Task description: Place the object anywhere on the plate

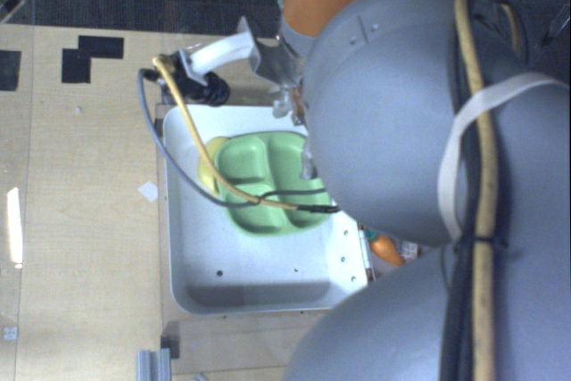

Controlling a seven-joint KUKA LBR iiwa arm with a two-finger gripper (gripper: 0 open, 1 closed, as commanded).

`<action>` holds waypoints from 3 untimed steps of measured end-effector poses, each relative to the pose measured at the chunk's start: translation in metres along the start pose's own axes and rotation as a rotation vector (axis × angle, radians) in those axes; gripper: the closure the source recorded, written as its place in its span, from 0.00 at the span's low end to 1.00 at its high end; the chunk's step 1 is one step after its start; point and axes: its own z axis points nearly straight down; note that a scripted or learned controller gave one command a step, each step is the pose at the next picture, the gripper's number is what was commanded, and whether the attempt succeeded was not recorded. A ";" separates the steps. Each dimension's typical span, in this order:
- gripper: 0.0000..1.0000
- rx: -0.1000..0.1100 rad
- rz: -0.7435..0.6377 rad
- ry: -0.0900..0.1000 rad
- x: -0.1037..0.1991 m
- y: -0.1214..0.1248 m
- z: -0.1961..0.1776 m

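Looming over the white bin (192, 281), the grey arm (401, 129) hides its gripper; the sectioned green plastic plate (259, 169) looks light, rigid; the object to grasp I cannot tell

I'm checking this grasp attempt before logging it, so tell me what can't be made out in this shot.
- Gripper: hidden behind the arm in the camera view; its state can't be told.
- Green plate: its right part is covered by the arm.
- Orange thing: just a sliver beside the arm, too little to identify.
- White bin: right side covered by the arm.
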 end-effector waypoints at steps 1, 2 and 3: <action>1.00 0.001 0.009 0.003 0.002 0.004 -0.012; 1.00 -0.004 0.005 -0.004 -0.034 0.001 0.097; 0.00 -0.004 0.004 -0.003 -0.034 0.001 0.097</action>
